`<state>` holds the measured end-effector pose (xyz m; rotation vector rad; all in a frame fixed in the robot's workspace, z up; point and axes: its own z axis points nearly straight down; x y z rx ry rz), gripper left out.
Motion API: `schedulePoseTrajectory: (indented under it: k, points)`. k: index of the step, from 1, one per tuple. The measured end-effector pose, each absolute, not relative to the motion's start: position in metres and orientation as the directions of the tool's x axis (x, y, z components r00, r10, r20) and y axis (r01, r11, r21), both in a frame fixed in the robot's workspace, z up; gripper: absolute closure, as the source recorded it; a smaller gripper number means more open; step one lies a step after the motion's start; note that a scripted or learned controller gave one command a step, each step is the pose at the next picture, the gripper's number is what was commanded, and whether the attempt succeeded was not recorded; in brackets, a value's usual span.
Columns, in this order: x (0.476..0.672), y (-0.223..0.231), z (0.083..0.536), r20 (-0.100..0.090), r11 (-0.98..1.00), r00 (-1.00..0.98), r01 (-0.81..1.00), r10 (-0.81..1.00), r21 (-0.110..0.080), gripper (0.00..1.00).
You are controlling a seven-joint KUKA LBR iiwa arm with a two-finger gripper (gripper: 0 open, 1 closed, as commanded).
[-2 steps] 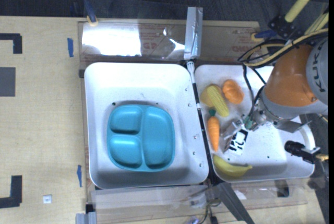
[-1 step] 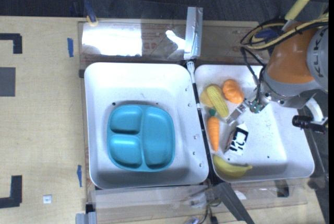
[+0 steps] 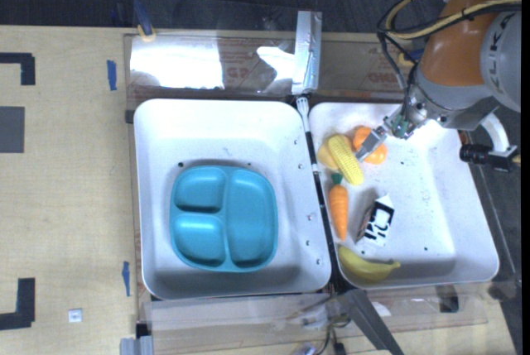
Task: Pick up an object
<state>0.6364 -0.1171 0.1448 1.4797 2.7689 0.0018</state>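
The right bin (image 3: 447, 204) holds several toy items. A yellow corn cob (image 3: 342, 158) lies at its left side, with a small orange object (image 3: 365, 143) just right of it. Below them lie an orange carrot (image 3: 339, 210), a black and white box (image 3: 378, 221) and a yellow banana (image 3: 365, 264) at the front edge. My gripper (image 3: 374, 141) reaches down and left from the orange-banded wrist (image 3: 455, 47) and its tip sits over the small orange object. The tip covers part of that object.
The left bin (image 3: 157, 130) holds a blue divided plate (image 3: 224, 215). A clear plastic panel (image 3: 215, 55) stands behind the left bin. Yellow and black cables (image 3: 414, 14) loop above the wrist. The right half of the right bin is bare white floor.
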Motion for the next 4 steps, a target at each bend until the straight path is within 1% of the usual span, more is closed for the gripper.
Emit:
schedulePoseTrajectory:
  k: [1,2,3,4]
  points:
    - [0.657,-0.137,0.093,0.0,0.537,-0.537,0.843,0.843,0.001,0.0]
    - [0.658,-0.136,0.1,0.0,0.537,-0.537,0.843,0.843,0.001,1.0]
    - [0.669,-0.05,0.188,-0.003,0.637,-0.637,0.77,0.77,0.005,1.0]
    - [0.638,-0.033,0.21,0.002,0.77,-0.77,0.638,0.638,-0.001,1.0]
